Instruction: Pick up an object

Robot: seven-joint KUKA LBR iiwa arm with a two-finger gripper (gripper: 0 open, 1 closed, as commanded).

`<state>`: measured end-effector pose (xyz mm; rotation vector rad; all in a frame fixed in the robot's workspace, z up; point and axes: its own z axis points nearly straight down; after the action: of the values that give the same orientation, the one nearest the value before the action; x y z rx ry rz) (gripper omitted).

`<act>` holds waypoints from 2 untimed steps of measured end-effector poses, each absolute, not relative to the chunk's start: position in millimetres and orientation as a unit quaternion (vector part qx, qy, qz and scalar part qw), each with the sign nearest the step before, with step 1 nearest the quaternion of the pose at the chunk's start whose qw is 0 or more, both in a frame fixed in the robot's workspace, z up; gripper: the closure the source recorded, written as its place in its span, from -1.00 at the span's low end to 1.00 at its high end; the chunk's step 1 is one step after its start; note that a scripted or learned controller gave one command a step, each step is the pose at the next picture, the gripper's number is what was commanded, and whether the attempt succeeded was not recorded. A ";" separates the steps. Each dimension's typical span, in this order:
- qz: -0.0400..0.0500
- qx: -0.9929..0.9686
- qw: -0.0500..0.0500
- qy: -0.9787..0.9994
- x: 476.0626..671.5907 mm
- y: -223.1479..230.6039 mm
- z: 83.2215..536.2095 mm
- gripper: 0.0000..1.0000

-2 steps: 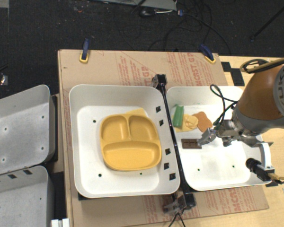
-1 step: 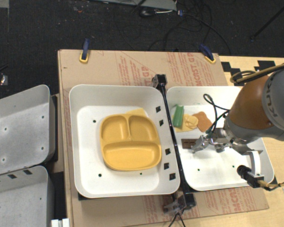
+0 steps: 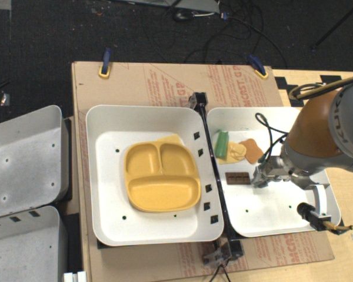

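Arm (image 3: 317, 137) reaching in from the right, its grey body and orange band hanging over the right bin (image 3: 282, 216), the wrist bent down toward that bin's left half. The gripper (image 3: 260, 178) sits low over the white floor of the bin, just right of a small dark brown block (image 3: 236, 178) that lies flat there; whether the two touch cannot be made out, and whether the gripper is released or clenched cannot be told from this angle (the metal parts blur together). Nothing is seen held by it.

The things to pick lie in the right bin's upper left part. A green object (image 3: 222, 145), longish and standing roughly along the bin's left wall, lies just beside a pale yellow piece (image 3: 237, 151), and an orange-brown piece (image 3: 253, 150) touches that one on its right. The dark brown block is below this cluster, near but apart from it.

The left bin (image 3: 106, 216) holds a yellow divided plate (image 3: 162, 178) with three compartments, lying flat near the middle. Both bins rest side by side on the cardboard-covered worktop (image 3: 165, 84), which two clamps (image 3: 105, 65) hold at its far edge.
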<state>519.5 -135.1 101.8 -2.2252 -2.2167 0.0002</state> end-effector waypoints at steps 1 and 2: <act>0.000 -0.706 -0.001 -0.708 521.0 -134.6 143.3 1.00; -0.001 -0.706 -0.002 -0.708 513.2 -131.7 200.4 1.00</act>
<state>513.2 -131.7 200.4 -2.2219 -2.2264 -0.0037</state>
